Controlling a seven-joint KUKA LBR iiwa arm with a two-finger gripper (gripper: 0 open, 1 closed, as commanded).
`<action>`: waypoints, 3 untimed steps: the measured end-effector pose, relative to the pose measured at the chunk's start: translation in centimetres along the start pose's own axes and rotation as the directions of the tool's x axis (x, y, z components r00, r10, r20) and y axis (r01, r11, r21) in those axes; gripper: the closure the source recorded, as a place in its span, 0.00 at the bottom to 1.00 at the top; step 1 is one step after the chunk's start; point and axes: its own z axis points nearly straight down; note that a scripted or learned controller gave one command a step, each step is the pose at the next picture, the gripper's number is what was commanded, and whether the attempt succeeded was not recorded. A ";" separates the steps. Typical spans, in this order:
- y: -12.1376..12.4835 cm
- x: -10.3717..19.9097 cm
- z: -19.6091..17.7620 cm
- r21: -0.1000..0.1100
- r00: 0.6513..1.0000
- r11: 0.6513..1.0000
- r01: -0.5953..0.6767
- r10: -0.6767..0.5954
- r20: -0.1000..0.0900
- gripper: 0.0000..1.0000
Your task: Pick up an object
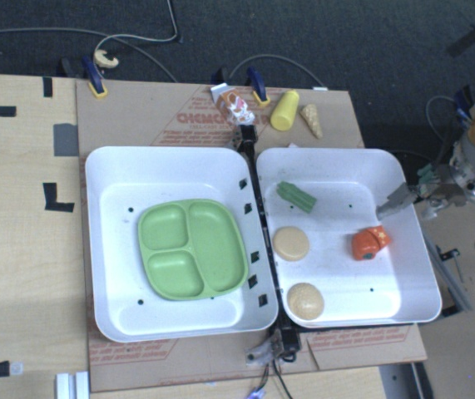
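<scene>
Jaws: gripper [387, 204] at the right bin's [337, 160] three o'clock; grip state unclear, perhaps empty
Progress: nothing lifted; orange toy [369, 243] waits nearby

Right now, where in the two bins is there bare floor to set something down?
Right bin: bare floor along its far wall, and between the orange toy and the near wall. Its left side is crowded: green block, two tan rounds. Left bin: only margins around the green tray.
</scene>
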 end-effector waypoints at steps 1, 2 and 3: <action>2.5 -0.5 15.0 0.000 1.000 1.000 0.000 0.000 0.000 0.00; -0.3 8.0 15.7 -0.005 1.000 1.000 0.001 -0.001 -0.001 0.00; -0.2 7.9 14.7 -0.009 1.000 1.000 0.001 -0.001 0.003 1.00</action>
